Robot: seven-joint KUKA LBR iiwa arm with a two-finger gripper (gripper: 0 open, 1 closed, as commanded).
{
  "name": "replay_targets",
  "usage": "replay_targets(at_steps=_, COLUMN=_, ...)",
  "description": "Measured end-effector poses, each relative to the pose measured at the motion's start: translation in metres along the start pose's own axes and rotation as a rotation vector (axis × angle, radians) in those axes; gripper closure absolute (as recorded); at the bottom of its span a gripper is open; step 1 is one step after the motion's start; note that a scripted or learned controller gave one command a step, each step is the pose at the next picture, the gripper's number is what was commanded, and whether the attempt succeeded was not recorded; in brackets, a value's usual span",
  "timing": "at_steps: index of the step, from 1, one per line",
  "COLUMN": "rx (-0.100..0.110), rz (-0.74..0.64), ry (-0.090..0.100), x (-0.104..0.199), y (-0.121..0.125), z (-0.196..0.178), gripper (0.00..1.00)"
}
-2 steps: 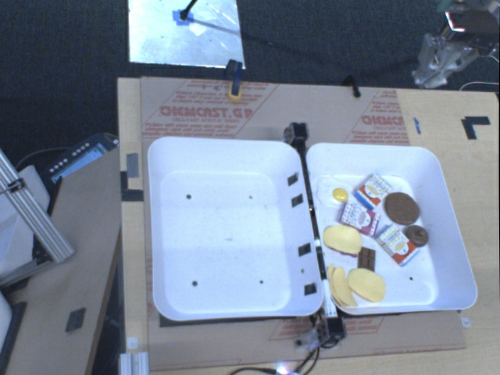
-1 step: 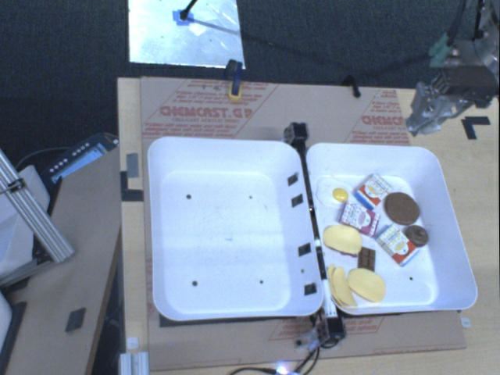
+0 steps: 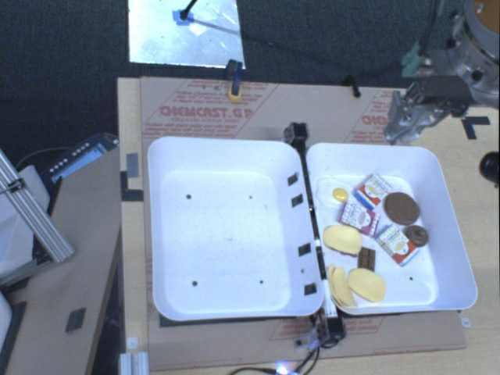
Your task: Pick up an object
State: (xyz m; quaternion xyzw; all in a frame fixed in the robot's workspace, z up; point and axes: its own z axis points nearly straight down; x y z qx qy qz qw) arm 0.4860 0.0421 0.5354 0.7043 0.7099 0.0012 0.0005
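The right bin (image 3: 449, 186) holds several toy foods: a fried egg (image 3: 336, 194), three small cartons (image 3: 375, 187) (image 3: 360, 218) (image 3: 395, 243), a big brown cookie (image 3: 401, 208), a small chocolate donut (image 3: 416, 235), a yellow potato-like piece (image 3: 343, 239), a chocolate bar (image 3: 366, 258), a pale yellow lump (image 3: 367, 285) and a banana (image 3: 339, 286). My gripper (image 3: 403, 129) hangs above the bin's far rim, high over the bench and apart from every object. Nothing is seen between its fingers.
The left bin (image 3: 180, 162) lies beside the right one, joined by a black clip strip (image 3: 308, 217). A shiny metal sheet (image 3: 186, 22) lies at the back. Cables run along the arm at the upper right. A grey rail (image 3: 31, 217) sits at the left.
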Motion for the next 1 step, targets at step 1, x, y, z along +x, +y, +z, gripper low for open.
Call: replay_targets(at_steps=1, rx=0.0, rz=0.001, ry=0.0, x=0.0268, y=0.0006, z=0.0003, gripper=1.0)
